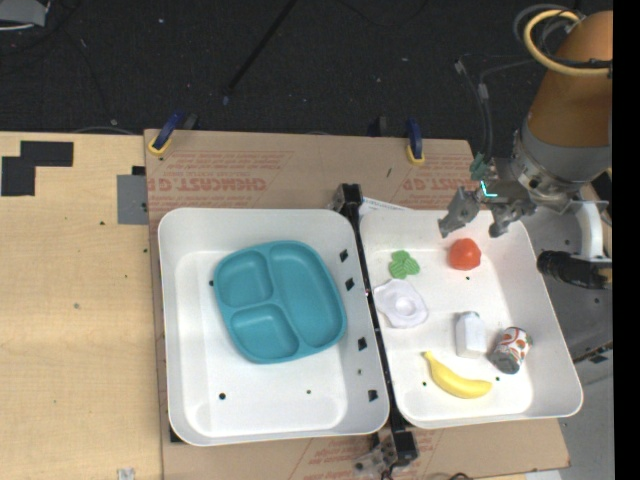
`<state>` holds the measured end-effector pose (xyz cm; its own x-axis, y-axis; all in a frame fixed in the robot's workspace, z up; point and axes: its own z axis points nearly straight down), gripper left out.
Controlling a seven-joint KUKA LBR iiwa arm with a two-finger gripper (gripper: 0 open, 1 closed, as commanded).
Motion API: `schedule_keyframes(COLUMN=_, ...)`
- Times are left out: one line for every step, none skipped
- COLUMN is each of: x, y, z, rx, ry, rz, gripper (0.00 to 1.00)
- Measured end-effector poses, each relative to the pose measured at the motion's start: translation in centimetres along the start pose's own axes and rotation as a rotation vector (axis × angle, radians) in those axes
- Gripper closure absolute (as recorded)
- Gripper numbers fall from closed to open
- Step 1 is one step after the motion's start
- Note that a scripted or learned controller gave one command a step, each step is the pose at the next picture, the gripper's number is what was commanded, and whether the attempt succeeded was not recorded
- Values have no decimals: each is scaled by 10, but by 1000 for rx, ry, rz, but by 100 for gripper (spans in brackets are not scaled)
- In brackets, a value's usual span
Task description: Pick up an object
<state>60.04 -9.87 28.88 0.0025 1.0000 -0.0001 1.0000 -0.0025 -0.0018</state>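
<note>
My gripper [474, 224] hangs over the far side of the right bin [545, 368], its two fingers spread open with nothing between them. A red tomato-like ball [464, 255] lies just below the fingertips, apart from them. Further into the bin lie a green leafy piece [403, 264], a white fried-egg shape [401, 305], a small white block [467, 331], a yellow banana [457, 379] and a round patterned ball [510, 349].
The left bin [190, 268] holds a teal divided plate [278, 301]. A black divider [365, 308] runs between the bins. Cardboard with two clamps lies behind them. The arm's orange band and grey wrist [565, 118] rise at the right.
</note>
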Motion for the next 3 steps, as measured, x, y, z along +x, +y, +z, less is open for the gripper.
schedule_keyframes(x=-41, y=5, z=62, rx=4, ry=1, rz=0, gripper=0)
schedule_keyframes(x=-40, y=6, z=58, rx=-1, ry=0, rz=-2, gripper=0)
schedule_keyframes(x=-40, y=6, z=48, rx=-1, ry=0, rz=-2, gripper=100)
